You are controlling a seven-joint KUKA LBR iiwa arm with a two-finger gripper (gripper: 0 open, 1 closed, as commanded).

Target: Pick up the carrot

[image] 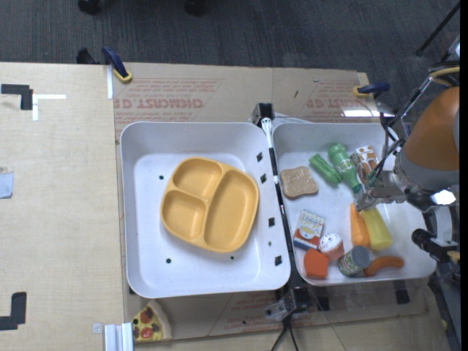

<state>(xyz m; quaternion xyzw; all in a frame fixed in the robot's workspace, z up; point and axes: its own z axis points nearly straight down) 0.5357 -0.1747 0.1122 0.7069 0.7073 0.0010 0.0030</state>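
Note:
The carrot, a short orange tapered piece, lies in the right bin near its right side, squeezed against a yellow block. My gripper hangs just above the carrot's upper end, at the end of the grey arm with its orange band reaching in from the right. The gripper's tip overlaps the carrot's top and a green bottle, so I cannot make out whether it touches either.
The right bin also holds a toast slice, a green pod, a small carton, a red-orange cube, a tin and a curved orange-red piece. The left bin holds a yellow divided plate.

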